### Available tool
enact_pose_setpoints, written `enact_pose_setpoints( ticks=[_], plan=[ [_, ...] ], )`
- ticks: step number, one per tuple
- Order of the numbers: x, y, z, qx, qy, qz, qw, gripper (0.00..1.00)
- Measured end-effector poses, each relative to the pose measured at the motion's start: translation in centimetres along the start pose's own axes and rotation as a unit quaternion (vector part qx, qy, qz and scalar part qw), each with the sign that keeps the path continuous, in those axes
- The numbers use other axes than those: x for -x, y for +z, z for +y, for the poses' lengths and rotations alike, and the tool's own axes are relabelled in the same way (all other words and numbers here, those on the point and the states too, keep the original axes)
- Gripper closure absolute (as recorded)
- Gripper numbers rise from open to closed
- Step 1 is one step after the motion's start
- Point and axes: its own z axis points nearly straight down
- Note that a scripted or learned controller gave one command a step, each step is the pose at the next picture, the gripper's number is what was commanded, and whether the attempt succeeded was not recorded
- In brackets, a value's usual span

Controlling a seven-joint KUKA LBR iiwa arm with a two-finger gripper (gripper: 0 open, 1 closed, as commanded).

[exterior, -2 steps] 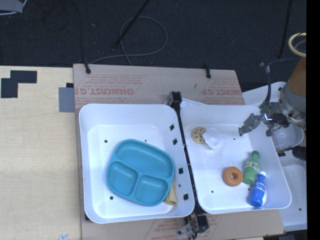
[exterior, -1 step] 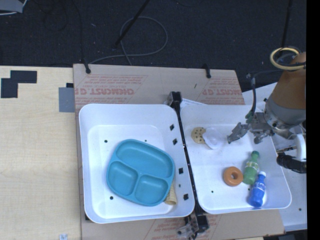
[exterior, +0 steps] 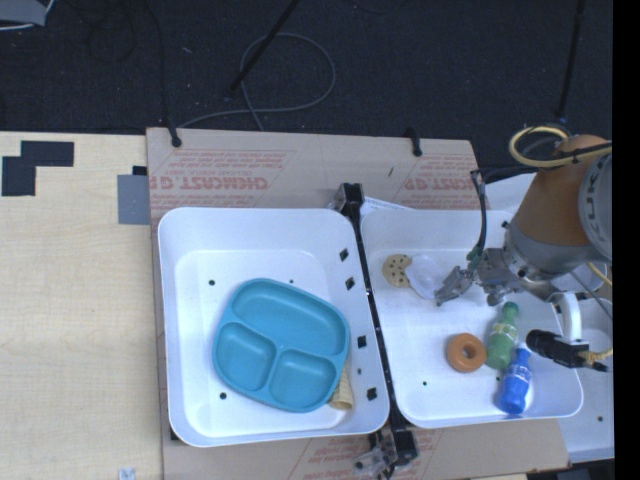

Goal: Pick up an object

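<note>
A brown ring [exterior: 466, 353] lay near the middle of the right bin [exterior: 420, 368], untouched, with a green bottle [exterior: 503, 336] just beside it on the side nearer the arm. The bottle stood at a slant, cap uppermost in the view. Below it lay a blue bottle [exterior: 516, 388], close to the bin's near corner, its top almost meeting the green one's base. Across the bin, near the wall shared with the other bin, sat a pale, speckled biscuit [exterior: 398, 270]. A clear lump [exterior: 428, 274] lay just beside it, hard to make out against the white floor.

The gripper [exterior: 470, 290] hung over the right bin's far half, between the clear lump and the green bottle and above the ring in the view. Its jaws were parted and nothing sat between them. Whether it touched the bin floor could not be told. The grey arm [exterior: 555, 213], orange band showing, came in from the right edge.

The left bin [exterior: 190, 268] held a blue plate [exterior: 282, 345] with three compartments, lying flat and turned at an angle. A tan wedge [exterior: 343, 395] poked out from under the plate's corner nearest the right bin.

Both bins rested on a sheet of printed cardboard [exterior: 300, 173] laid over a pale wooden bench [exterior: 70, 318]. Behind the bench, cables [exterior: 290, 63] looped across a dark floor [exterior: 420, 48].
</note>
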Motion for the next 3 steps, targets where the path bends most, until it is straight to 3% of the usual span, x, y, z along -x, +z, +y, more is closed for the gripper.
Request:
enact_pose_setpoints(
  ticks=[1, 3],
  plan=[
    [0.2, -1.4, 0.1, 0.002, 0.002, -0.001, 1.0000, 1.00],
    [0.8, -11.9, -0.8, 0.006, 0.000, -0.002, 1.0000, 1.00]
  ],
)
